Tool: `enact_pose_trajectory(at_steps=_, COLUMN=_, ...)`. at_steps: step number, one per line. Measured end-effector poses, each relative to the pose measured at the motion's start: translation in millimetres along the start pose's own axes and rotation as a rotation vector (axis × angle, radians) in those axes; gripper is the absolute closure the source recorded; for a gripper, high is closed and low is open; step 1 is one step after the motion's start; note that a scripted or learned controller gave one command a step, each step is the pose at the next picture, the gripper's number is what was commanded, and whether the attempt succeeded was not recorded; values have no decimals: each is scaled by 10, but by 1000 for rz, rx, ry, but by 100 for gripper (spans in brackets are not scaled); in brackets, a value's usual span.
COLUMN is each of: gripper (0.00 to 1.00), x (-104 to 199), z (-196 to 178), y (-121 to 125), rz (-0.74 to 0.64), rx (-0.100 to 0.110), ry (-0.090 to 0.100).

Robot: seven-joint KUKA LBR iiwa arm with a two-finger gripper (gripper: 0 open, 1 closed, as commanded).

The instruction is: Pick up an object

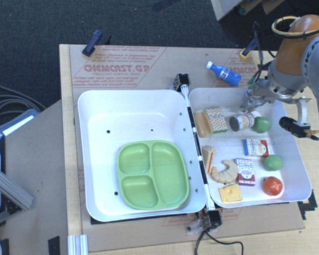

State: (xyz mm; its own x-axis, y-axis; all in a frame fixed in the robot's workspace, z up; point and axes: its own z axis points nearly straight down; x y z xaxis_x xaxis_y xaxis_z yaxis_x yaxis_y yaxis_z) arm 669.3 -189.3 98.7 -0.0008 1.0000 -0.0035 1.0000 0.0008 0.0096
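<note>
Small jar [241, 122] lies just below the tool [251, 103].

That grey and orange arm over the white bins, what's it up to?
The grey arm with the orange band reaches in over the right white bin, its gripper low beside a small grey jar lying on its side and a green ball. Nothing is visibly lifted yet. Around them lie toy foods, including a red tomato and a croissant. The left white bin holds a green divided plastic tray.
</note>
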Motion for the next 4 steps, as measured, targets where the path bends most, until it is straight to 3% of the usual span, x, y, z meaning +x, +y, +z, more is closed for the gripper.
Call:
enact_pose_trajectory(at_steps=1, gripper=0, x=1, z=4, y=-2, rz=0, rx=1, ry=0)
enact_pose_trajectory(at_steps=2, gripper=0, x=-353, z=-637, y=-15, rz=1, rx=6, ry=1)
enact_pose_trajectory(at_steps=3, gripper=0, x=262, z=-599, y=-18, rz=-1, rx=10, ry=5)
enact_pose_trajectory(at_steps=4, gripper=0, x=312, z=97, y=-488, rz=-2, rx=5, ry=11)
